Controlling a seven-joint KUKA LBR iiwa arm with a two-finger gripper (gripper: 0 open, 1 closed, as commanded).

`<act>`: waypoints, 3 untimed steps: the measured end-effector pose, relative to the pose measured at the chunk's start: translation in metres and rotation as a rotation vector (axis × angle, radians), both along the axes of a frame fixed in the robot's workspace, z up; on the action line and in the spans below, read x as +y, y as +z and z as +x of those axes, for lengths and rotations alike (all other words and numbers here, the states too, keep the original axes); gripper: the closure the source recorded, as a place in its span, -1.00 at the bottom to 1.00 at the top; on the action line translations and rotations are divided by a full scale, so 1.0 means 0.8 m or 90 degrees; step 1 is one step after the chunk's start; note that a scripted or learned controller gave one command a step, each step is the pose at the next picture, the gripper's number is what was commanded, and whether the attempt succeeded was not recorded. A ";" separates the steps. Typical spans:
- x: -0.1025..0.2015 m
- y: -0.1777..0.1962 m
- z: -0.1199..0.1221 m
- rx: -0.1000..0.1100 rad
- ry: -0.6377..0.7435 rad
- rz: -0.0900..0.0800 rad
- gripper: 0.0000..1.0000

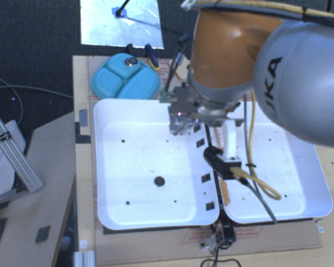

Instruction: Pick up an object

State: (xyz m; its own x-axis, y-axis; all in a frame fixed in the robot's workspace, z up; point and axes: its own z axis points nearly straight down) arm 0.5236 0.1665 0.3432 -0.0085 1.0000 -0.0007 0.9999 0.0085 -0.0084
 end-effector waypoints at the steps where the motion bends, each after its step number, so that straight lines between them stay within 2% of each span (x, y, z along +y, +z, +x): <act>1: 0.000 -0.121 0.067 -0.001 -0.006 -0.001 1.00; 2: -0.028 -0.124 -0.024 -0.002 -0.006 0.000 1.00; 3: -0.053 0.060 0.021 -0.019 -0.004 0.003 1.00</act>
